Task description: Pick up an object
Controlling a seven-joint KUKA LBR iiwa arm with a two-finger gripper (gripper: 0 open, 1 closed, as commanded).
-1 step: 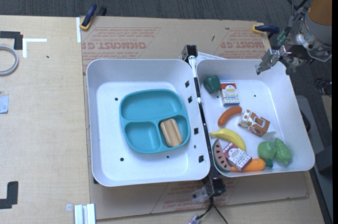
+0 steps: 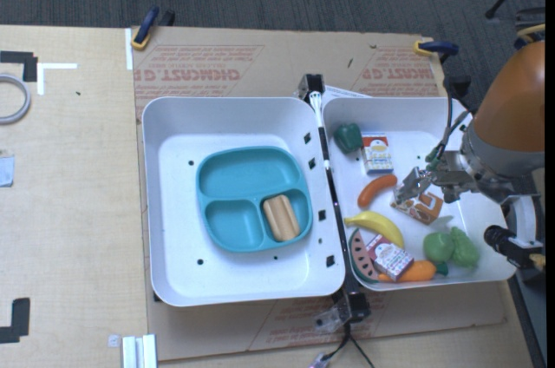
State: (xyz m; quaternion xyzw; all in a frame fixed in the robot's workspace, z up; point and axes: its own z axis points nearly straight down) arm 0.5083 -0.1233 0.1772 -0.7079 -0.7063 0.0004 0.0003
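Camera view – gripper (image 2: 414, 184) over right bin (image 2: 395, 108), nr carrot (image 2: 376, 188).

Small orange-brown carton (image 2: 422, 206) lies tilted in right bin (image 2: 395, 110).

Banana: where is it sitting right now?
The banana lies in the right bin, toward its near-left side, just below the orange sausage and above the watermelon slice.

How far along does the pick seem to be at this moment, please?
Done: the gripper has reached into the right bin and sits low over the small orange-and-white packet, beside the orange sausage. In hand: nothing clearly; the view does not show a grasp. Left: closing on an item and lifting it. The bread roll lies in the teal tray.
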